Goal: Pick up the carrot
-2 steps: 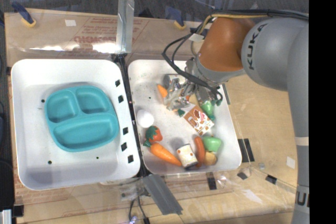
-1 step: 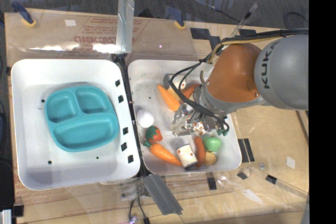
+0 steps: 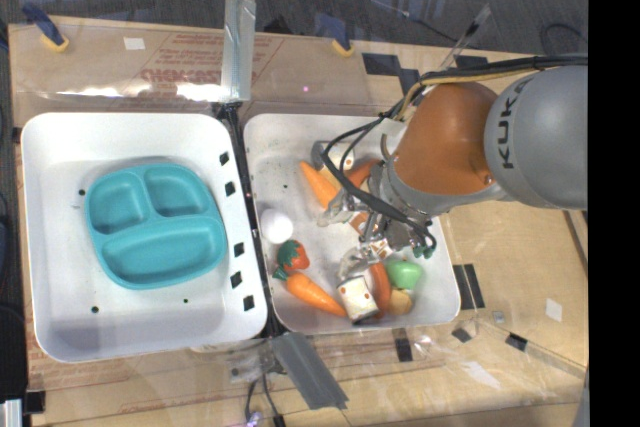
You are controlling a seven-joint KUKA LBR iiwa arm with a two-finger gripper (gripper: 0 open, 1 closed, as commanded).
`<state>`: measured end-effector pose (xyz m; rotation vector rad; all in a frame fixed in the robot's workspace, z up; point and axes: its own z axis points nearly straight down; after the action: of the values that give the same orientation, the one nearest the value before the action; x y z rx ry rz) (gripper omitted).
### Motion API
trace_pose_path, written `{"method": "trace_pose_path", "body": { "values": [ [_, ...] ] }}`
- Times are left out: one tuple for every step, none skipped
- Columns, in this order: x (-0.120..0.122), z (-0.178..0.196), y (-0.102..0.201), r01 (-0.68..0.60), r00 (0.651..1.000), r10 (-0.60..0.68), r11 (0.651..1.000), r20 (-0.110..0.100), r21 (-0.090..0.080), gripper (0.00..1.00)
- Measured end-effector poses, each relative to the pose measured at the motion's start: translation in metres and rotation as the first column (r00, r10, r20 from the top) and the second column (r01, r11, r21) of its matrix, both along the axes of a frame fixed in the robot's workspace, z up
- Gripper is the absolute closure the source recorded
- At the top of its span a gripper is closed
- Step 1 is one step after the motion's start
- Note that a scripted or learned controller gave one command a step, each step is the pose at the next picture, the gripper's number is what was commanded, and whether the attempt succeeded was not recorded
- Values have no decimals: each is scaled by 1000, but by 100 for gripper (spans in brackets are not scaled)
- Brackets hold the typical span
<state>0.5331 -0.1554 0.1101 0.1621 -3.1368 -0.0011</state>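
Several carrots lie in the right bin (image 3: 262,155). One orange carrot (image 3: 318,183) lies near the bin's middle, just left of my wrist, with another orange piece (image 3: 357,174) beside it under the cables. A carrot with a green top (image 3: 306,290) rests near the bin's front wall. A short carrot (image 3: 380,283) stands among the toys at the front right. My gripper (image 3: 366,237) points down over the bin's middle, between the upper carrots and the front cluster. The orange wrist band (image 3: 445,140) hides the bin's right part.
A white egg (image 3: 277,227), a red fruit with green leaves (image 3: 293,257), a green toy (image 3: 405,272), a white block (image 3: 357,300) and a tan piece (image 3: 401,301) crowd the right bin's front. A teal divided plate (image 3: 155,225) lies in the left bin (image 3: 50,145).
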Motion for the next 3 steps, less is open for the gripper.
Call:
{"method": "trace_pose_path", "body": {
  "values": [
    [46,-19,6,60,998,-60,998,1,0,0],
    [48,-8,7,53,999,-53,999,4,0,100],
    [48,-8,7,52,999,-52,999,3,0,0]
  ]
}}
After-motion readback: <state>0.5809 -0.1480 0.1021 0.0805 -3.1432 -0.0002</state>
